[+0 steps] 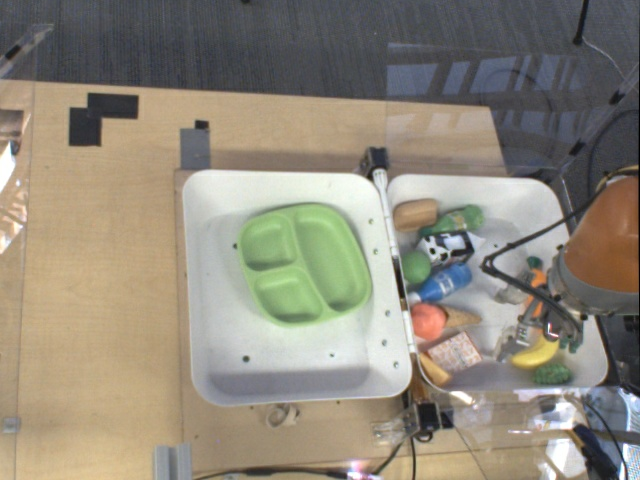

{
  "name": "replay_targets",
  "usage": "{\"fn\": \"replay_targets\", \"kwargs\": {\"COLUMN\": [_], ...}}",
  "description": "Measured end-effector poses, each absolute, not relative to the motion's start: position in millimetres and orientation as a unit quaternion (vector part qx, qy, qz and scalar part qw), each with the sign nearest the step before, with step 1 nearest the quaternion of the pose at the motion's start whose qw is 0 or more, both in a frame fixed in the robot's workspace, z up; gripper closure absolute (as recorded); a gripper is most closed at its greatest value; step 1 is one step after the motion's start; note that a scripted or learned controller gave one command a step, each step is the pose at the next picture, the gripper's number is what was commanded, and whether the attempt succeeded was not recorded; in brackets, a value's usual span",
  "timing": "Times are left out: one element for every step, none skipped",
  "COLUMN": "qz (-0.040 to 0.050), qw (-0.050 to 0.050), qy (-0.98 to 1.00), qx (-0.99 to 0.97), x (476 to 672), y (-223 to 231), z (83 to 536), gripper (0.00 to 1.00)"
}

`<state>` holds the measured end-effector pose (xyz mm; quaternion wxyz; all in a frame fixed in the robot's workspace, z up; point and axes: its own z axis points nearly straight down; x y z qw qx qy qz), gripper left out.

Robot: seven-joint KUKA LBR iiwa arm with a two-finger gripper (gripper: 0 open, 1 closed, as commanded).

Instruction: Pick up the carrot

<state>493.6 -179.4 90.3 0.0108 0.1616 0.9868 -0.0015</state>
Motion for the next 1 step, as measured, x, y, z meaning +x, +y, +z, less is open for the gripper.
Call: {"fn": "replay_targets", "kwargs": {"qz": [0.0018], "qw": [0.008], "qy": [0.937], "qx": [0.349], "x": [593.7], "y": [-176.8], "z": [88.6], "gripper": [0.00]}}
